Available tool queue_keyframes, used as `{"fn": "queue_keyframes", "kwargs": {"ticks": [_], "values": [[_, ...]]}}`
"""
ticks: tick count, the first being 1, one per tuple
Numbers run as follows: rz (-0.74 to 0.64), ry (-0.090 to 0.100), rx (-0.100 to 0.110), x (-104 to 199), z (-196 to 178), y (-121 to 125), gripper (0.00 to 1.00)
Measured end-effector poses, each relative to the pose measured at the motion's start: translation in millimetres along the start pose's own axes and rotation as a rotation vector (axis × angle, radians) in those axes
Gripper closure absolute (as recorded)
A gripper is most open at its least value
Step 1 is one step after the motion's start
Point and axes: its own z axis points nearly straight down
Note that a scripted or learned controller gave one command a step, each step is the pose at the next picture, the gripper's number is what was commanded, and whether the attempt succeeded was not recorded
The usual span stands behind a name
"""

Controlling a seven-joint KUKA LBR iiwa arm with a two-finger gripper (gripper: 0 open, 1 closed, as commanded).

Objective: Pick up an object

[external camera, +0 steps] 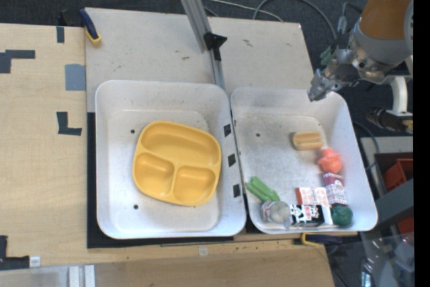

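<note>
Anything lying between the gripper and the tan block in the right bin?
No. Camera view shows only bare white bin floor between gripper and tan block.

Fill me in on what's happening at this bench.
The arm's gripper hangs over the far right corner of the right bin, holding nothing visible. In that bin lie a tan block, an orange toy, a green piece and some small packets along the near edge. The left bin holds a yellow tray. Nothing is picked up yet.
</note>
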Motion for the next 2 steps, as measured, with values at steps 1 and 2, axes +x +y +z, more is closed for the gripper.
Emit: {"fn": "queue_keyframes", "kwargs": {"ticks": [1,2], "values": [[-0.004,0.003,0.006,60,-1,-10,1.0],[-0.004,0.003,0.007,110,-1,-14,1.0]]}}
